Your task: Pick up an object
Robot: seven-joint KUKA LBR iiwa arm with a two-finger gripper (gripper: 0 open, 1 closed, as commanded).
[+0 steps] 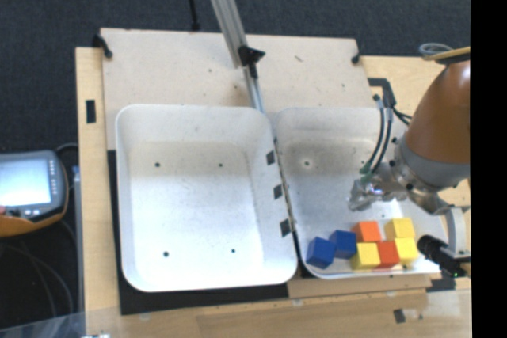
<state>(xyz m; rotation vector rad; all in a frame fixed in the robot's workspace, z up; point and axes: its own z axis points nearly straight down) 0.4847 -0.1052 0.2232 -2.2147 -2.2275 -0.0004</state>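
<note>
camera view puts the hand [366, 192] inside the right bin [317, 138], hanging over bare floor just up and a little left of the block cluster [366, 243] that lies packed into that bin's near right corner. taking the orange block [369, 231] as the landmark: the hand sits just above it, apart from it; two blue blocks [331, 246] lie to its left, yellow blocks [401, 229] to its right and below, a red-orange block [388, 252] just under it. the cluster has no clear long axis. the arm [440, 131] leans in from the right, wrist angled down toward the bin floor. whether the hand is spread or closed i cannot tell; nothing is visibly between its tips. the left bin [135, 170] is well apart.
</note>
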